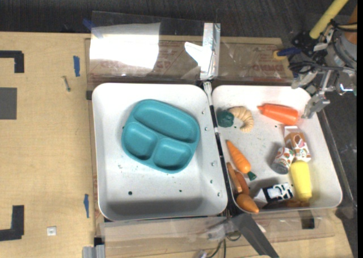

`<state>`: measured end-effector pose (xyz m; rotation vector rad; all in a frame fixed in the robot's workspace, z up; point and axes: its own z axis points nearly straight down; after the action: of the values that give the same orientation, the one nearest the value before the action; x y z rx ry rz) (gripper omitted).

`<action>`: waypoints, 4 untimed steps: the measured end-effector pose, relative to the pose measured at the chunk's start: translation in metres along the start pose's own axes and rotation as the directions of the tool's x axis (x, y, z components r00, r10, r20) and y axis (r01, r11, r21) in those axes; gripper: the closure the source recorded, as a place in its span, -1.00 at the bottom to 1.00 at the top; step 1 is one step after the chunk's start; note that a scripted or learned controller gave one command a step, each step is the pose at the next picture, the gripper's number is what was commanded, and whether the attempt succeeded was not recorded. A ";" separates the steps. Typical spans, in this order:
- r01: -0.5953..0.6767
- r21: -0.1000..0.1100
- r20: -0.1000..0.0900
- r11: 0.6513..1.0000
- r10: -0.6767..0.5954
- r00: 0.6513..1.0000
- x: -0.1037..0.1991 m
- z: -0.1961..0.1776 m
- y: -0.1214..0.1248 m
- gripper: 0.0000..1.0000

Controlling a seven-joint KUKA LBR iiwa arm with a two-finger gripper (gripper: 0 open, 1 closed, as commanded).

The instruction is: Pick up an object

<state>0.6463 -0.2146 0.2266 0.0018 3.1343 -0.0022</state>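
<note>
The right bin (332,155) holds several small toys. An orange carrot-shaped piece (279,113) lies at its far side, with a tan croissant (244,118) and a dark green piece (226,118) to its left. A carrot (239,159) and more orange pieces (245,197) lie along the left wall. A yellow bottle (301,178), a patterned can (296,144) and a black-and-white toy (278,193) sit at the right. My gripper (315,101) hangs over the bin's far right corner, just right of the orange piece, with nothing seen in it.
The left bin (113,183) carries a teal divided plate (161,135). A clear plastic wall (210,53) stands behind both bins. A yellow rod (334,4) and cables cross the top right. The wooden bench (39,149) spreads to the left.
</note>
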 end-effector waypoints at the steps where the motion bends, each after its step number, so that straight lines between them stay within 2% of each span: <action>1: -0.017 -0.003 0.001 1.000 0.017 1.000 0.023 0.118 0.011 -1.00; 2: 0.008 0.000 -0.001 1.000 -0.008 1.000 0.067 0.139 -0.009 -1.00; 3: 0.011 0.003 0.012 1.000 -0.012 1.000 0.062 0.124 -0.007 1.00; 4: 0.012 0.003 0.011 1.000 -0.012 1.000 0.062 0.125 -0.007 -1.00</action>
<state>0.5852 -0.2216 0.1012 -0.0169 3.1234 -0.0063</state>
